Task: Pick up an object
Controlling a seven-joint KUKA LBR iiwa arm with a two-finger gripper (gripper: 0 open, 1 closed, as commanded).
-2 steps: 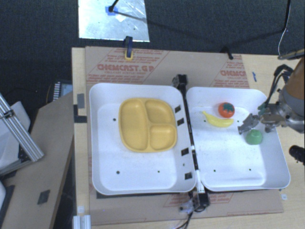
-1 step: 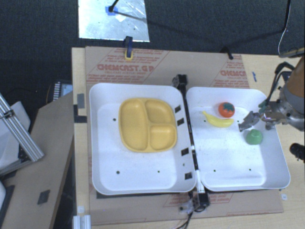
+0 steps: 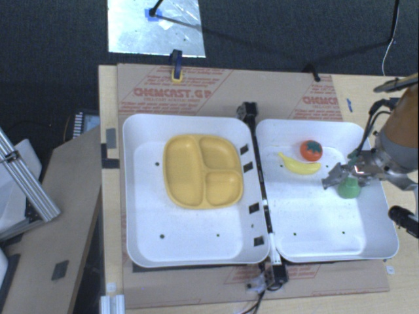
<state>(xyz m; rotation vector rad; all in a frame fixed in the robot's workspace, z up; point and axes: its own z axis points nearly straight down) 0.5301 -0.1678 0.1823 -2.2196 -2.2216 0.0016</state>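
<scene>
Listing from the target outward: your likeliest pick is the small green object (image 3: 349,188), lying in the right bin (image 3: 314,241) near its right wall, with the gripper (image 3: 342,175) down over it and apparently touching its upper left side. Whether the gripper is apart or clamped you cannot tell at this angle, and nothing shows the green piece between its tips, so count it as not yet held. Next entry, a yellow banana (image 3: 300,166), lying flat just left of the gripper; touching or nearly touching its upper end, an orange-red tomato-like fruit (image 3: 311,150) with a green cap. All three crowd the bin's upper right part, probably where they were dropped, so a sideways move toward the banana has little room, while the bin's lower half offers open floor. The right wall stands close behind the green piece, so judge a straight lift safest. Last entry, the left bin (image 3: 144,241), holding a yellow divided plate (image 3: 201,171), well apart across the central divider.
</scene>
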